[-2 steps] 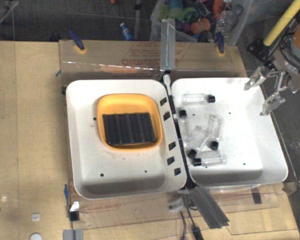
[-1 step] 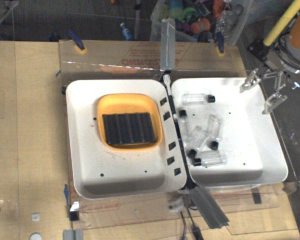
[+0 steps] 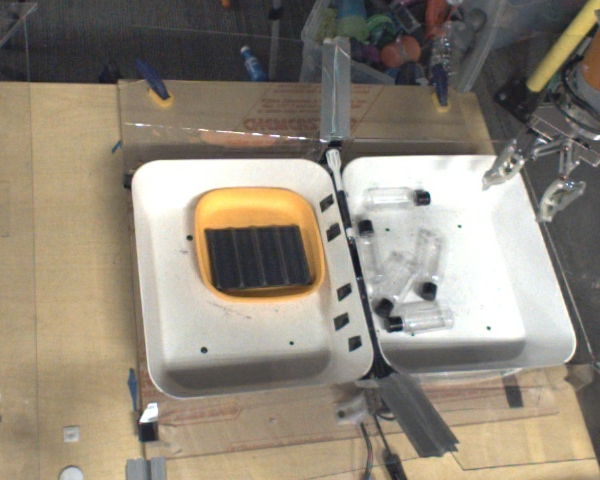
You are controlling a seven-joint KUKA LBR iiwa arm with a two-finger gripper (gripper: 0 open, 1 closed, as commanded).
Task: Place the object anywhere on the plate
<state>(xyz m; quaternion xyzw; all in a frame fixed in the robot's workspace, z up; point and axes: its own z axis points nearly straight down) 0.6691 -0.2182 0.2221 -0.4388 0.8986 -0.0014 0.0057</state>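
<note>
1. Camera view, handling: the objects are small clear vials (image 3: pixel 410 268) with black caps, lying loose in the right bin (image 3: pixel 500 268). I judge them light, stiff and slick, likely plastic or glass, and round enough to roll away from a poor pinch. They also overlap in a heap, so one may drag its neighbour.
2. Where to grip: the vial (image 3: pixel 392 198) lying apart at the far side of the bin, below and to the left of the gripper (image 3: pixel 528 186), looks the easiest. Closing across the middle of its barrel, at right angles to its length, should be steadier than taking the cap.
3. Looks: each vial is a short see-through tube, hard to make out against the white bin. The black caps are the clearest marks. How many lie in the heap I cannot tell exactly.
4. Gripper: it hangs over the right bin's far right corner, fingers apart, nothing between them, well clear of the heap.
5. Target: the orange plate (image 3: pixel 258 204) sits in the left bin (image 3: pixel 170 268), far to the gripper's left, with a dark ribbed block (image 3: pixel 257 256) on it.
</note>
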